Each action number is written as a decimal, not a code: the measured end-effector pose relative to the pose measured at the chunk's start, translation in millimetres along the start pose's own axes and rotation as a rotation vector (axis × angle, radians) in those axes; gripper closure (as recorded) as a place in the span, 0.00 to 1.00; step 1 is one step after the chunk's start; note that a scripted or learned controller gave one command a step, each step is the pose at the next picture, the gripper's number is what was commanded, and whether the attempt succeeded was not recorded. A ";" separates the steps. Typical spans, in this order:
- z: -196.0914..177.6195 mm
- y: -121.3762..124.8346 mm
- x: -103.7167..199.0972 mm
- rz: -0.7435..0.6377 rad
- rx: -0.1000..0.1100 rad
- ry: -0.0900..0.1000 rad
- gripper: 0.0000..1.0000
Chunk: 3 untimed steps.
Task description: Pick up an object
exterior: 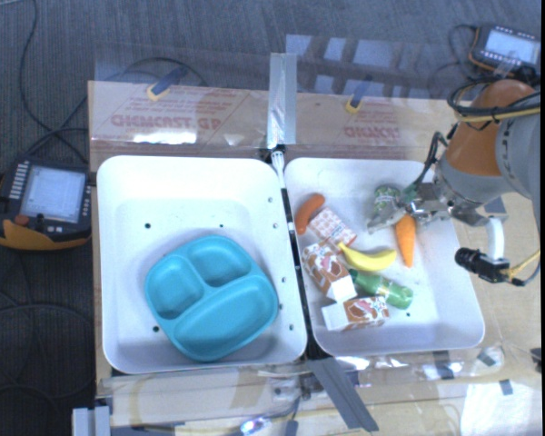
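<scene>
Tool (392,209) low beside carrot (405,240)

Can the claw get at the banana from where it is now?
Probably yes: the banana lies on top of the pile, uncovered, just below-left of the claw, though cartons and the green bottle crowd it.

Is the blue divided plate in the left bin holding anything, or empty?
Empty: the blue divided plate shows bare blue in all three compartments, lying flat in the left white bin.

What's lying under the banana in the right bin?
The banana lies on the pile, across a red-and-white snack packet and beside a green bottle. Whatever sits directly beneath its middle is covered. The gripper is nearby, by the carrot.
</scene>
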<state>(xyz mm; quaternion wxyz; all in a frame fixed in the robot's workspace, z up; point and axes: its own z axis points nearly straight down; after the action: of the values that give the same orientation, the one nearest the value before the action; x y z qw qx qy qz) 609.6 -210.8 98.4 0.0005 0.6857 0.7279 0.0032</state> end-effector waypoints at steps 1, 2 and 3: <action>9.3 8.1 40.3 -0.095 -0.002 -0.012 0.00; -1.7 9.9 40.9 -0.095 -0.008 -0.010 1.00; 7.9 35.8 95.7 -0.320 -0.005 -0.014 1.00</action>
<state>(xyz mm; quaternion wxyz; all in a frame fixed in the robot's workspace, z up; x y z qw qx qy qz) 639.7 -113.2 91.0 0.0079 0.5610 0.8278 0.0002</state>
